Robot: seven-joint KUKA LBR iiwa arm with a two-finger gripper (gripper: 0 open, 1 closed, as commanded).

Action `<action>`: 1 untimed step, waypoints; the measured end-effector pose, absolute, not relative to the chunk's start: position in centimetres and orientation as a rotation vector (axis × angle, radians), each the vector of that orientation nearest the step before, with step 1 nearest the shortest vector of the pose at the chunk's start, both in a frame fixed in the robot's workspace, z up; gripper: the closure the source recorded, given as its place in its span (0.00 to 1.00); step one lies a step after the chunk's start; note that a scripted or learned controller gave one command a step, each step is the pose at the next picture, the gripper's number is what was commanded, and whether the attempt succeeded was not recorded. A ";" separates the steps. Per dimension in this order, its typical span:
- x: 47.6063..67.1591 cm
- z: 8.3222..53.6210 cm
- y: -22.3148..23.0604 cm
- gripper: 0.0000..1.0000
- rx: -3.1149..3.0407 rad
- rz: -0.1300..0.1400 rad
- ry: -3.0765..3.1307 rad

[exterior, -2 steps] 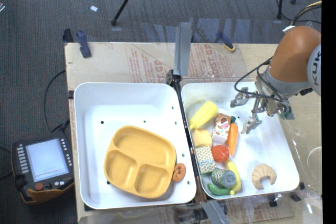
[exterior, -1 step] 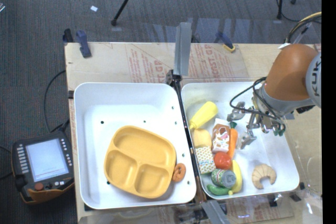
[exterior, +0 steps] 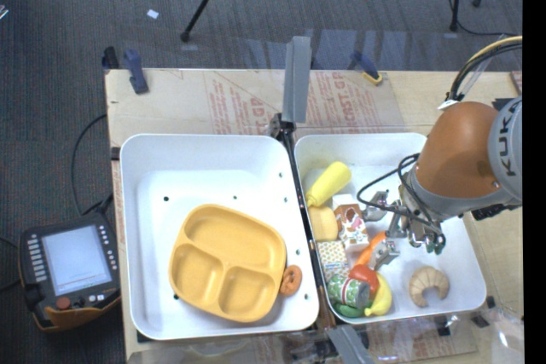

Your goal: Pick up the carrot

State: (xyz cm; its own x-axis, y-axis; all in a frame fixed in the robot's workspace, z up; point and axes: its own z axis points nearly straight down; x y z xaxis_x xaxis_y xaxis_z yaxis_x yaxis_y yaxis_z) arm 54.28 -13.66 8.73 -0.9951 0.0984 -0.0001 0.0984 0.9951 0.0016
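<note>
The carrot is a small orange piece lying aslant in the right bin, amid a cluster of toy food. My gripper hangs low right over the carrot's right end, reaching in from the arm's orange wrist band. The gripper's body hides part of the carrot, and contact between them is unclear.
Around the carrot lie a yellow corn cob, a small carton, a cracker box, a red and green item and a banana. A croissant sits right. The left bin holds a yellow divided tray and a donut.
</note>
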 end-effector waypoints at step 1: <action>50.8 8.8 -12.2 0.00 0.529 -0.002 3.093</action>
State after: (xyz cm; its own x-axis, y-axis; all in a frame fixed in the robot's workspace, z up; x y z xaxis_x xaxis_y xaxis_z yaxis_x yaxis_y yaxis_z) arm 50.75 -12.18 8.82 -0.9431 0.3325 -0.0038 0.3325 0.9431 -0.0010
